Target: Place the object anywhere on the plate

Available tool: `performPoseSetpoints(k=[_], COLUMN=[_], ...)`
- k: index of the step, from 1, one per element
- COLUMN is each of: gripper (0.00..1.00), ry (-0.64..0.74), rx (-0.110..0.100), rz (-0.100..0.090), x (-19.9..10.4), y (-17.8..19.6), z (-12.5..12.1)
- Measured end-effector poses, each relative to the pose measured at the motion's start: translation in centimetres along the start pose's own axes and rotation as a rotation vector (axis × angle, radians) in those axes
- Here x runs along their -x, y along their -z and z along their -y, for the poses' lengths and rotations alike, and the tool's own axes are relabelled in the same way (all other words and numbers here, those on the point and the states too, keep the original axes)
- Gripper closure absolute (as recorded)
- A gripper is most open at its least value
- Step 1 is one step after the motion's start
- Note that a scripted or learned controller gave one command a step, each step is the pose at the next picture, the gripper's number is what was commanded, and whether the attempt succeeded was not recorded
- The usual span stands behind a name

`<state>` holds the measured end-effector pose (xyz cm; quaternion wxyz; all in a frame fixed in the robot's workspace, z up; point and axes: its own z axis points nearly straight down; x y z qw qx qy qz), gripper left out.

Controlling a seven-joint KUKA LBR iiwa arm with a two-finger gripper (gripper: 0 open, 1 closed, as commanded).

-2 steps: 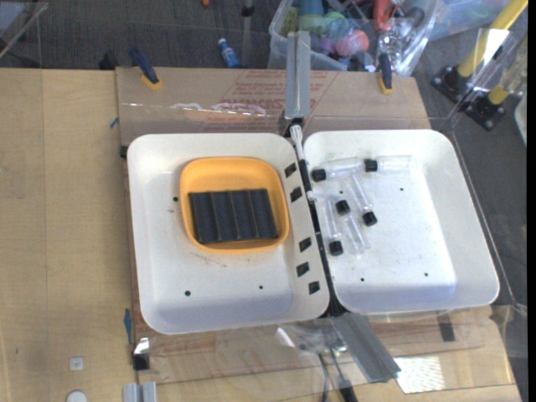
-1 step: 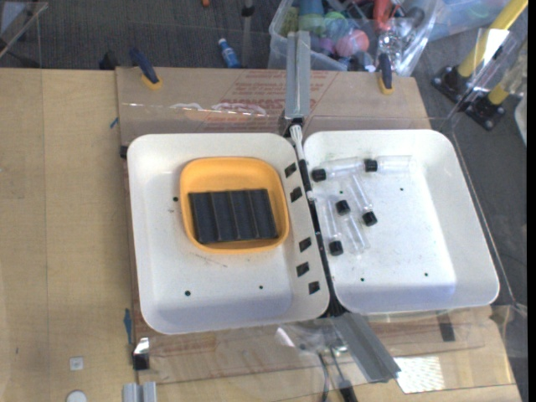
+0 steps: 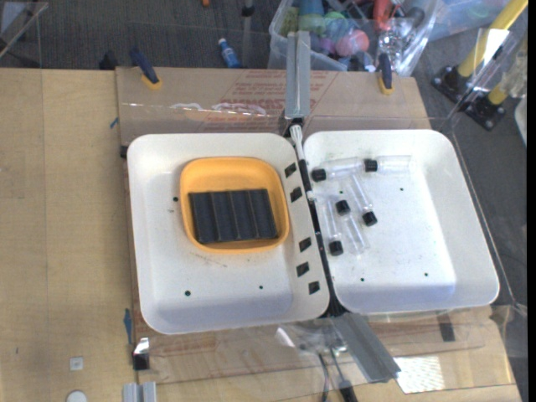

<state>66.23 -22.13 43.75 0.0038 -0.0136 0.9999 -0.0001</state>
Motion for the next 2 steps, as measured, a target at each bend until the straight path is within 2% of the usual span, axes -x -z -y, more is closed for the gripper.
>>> performPoseSetpoints(k=[1,2], gripper=[1.00,1.00], ry=[0.116,0.370], rx=[-0.001,0.000], rz=[0.003,0.004], x=[0.63,0.58], y=[-0.01,0.02], z=[-0.12,0.01])
